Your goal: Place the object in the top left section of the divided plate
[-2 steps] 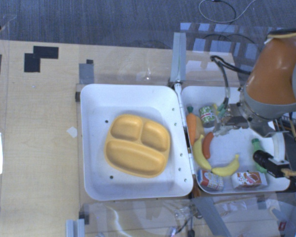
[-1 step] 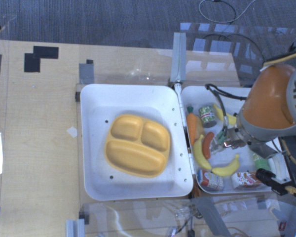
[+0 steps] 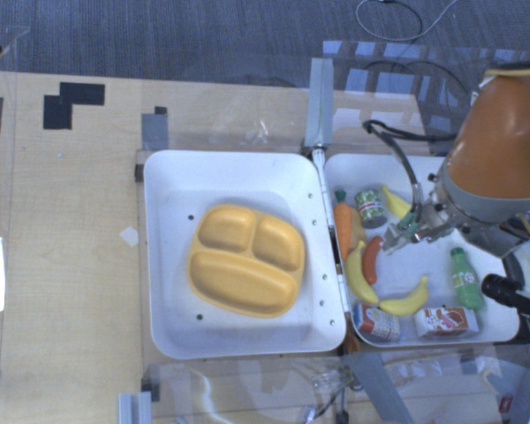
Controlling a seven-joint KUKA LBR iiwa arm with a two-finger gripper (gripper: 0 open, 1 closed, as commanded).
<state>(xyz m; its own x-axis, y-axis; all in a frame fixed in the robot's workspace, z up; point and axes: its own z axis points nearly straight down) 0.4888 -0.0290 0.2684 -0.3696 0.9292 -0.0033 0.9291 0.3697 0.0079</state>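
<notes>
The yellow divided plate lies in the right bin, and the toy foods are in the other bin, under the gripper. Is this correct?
Not quite. The camera view shows the yellow divided plate in the left bin, not the right one. The rest holds: the toy foods, such as the carrot and the green bottle, lie in the other bin, under the gripper.

The arm [image 3: 503, 148] has a bulbous orange band above a grey wrist, a black cable [image 3: 397, 153] looping alongside.
</notes>
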